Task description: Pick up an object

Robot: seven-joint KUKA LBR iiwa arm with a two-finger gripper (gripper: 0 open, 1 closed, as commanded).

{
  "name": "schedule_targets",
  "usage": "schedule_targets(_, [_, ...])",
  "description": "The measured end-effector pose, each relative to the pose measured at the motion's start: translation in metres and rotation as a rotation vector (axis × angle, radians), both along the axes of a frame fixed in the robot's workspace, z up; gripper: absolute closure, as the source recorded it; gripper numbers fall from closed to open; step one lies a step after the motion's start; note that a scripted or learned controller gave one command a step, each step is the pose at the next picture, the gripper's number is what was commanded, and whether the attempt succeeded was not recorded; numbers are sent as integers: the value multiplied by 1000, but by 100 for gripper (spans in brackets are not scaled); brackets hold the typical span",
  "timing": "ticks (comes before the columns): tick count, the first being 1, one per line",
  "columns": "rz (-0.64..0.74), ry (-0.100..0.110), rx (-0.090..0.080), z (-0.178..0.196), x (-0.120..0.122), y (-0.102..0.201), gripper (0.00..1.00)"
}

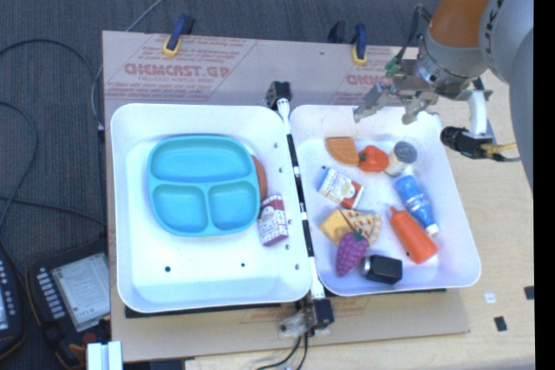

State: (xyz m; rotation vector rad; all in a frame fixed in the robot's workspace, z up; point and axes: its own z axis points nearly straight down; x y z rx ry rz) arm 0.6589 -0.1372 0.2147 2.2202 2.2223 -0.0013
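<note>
I see my gripper (395,108) hovering over the right bin's (460,212) far edge, fingers spread apart and holding nothing. Just below the jaws lie a waffle (342,150), tomato (374,158) and small grey lid (405,152). Beyond them a blue bottle (414,200) partly overlaps an orange bottle (412,236).

Printed lettering on the board under the bins

The brown board (217,65) carries pale red print reading roughly "GIGNCAST.GP" at the upper left of the frame, above the left bin; the letters are soft and not sure. A cut-off piece of the same print shows at upper centre right, beside the yellow clamp (358,55). The labels on the small carton (338,186) and the can (273,221) are too small to read.
</note>
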Motion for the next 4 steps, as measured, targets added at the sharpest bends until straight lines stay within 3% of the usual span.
schedule_targets(1, [-1, -2, -1, -120, -53, -8, 0])
schedule_targets(2, [-2, 0, 0, -111, -54, -8, 100])
schedule_targets(3, [-2, 0, 0, -111, -54, -8, 0])
schedule_targets(4, [-3, 0, 0, -101, -54, -8, 100])
